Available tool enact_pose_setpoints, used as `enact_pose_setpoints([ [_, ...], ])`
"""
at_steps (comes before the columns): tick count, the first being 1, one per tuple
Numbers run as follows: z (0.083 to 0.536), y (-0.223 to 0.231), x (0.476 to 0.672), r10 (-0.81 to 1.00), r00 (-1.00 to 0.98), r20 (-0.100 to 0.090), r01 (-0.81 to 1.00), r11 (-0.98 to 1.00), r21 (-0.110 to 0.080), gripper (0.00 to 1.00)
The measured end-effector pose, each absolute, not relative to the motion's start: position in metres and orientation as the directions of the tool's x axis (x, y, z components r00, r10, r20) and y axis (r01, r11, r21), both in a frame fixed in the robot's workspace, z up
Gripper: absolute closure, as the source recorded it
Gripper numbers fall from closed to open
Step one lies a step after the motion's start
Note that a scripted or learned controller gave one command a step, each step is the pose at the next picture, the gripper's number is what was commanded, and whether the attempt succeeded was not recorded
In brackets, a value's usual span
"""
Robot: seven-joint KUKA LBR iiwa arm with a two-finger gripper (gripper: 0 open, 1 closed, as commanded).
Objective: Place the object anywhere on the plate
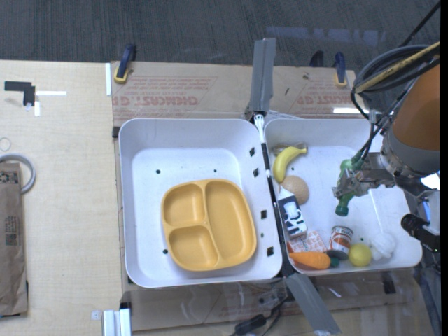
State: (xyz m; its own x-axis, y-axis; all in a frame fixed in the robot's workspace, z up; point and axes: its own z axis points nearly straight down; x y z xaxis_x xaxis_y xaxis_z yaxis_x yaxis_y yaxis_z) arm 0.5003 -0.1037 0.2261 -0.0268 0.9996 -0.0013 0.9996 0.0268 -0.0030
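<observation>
Gripper [348, 187] hung over right bin [392, 137], closed on green bottle [344, 185], long axis roughly upright | Plate: yellow three-compartment plate [208, 223] lay in left bin [140, 187], well apart, leftward across the divider | Bottle not yet placed.

Pale wood surface [63, 187] at left, dark grey carpeted floor [210, 12] at the far side, brown cardboard sheet [189, 89] under blue clamps [126, 61], even overhead light
</observation>
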Motion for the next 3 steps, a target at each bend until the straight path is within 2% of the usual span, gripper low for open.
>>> enact_pose_setpoints([
  [1,0.19,-0.059,0.482,0.999,-0.051,-0.001,0.999,0.051,-0.005,1.0],
  [2,0.196,-0.003,0.564,0.995,-0.096,-0.002,0.995,0.096,-0.003,1.0],
  [3,0.191,0.062,0.58,0.971,-0.239,-0.002,0.971,0.239,-0.002,1.0],
])
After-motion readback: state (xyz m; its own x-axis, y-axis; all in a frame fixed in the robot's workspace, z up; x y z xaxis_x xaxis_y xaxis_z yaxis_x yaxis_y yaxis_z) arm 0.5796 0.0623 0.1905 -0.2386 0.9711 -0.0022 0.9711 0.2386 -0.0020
